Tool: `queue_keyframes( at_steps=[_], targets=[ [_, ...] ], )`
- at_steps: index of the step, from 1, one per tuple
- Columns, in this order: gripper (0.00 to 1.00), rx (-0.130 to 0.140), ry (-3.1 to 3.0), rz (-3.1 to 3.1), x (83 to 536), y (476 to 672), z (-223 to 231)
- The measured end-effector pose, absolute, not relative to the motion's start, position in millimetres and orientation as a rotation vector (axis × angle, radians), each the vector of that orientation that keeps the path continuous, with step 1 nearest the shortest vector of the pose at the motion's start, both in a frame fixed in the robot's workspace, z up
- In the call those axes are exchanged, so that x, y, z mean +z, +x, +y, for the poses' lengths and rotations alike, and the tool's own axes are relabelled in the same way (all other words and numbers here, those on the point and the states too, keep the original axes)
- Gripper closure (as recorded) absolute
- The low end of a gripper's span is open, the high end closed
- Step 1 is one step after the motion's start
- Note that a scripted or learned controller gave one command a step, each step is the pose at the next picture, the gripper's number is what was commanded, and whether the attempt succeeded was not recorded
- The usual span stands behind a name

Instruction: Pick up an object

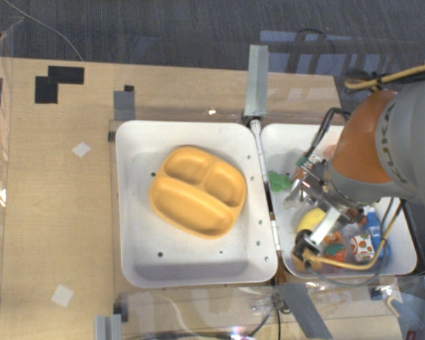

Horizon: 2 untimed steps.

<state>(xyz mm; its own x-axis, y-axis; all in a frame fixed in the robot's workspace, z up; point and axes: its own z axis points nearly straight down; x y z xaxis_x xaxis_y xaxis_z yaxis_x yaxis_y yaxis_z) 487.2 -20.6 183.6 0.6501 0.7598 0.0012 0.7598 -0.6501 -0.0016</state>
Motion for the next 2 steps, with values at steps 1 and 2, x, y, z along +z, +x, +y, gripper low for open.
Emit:
queue_keyframes(
  at_steps=[1, 2],
  targets=[
    [0.00, -0.003, -2.863, -1.301, 217.1, 487.1, -119.0],
    [0.00, 0.007, -3.068, -0.659, 109.1, 485.7, -114.7]
  ],
)
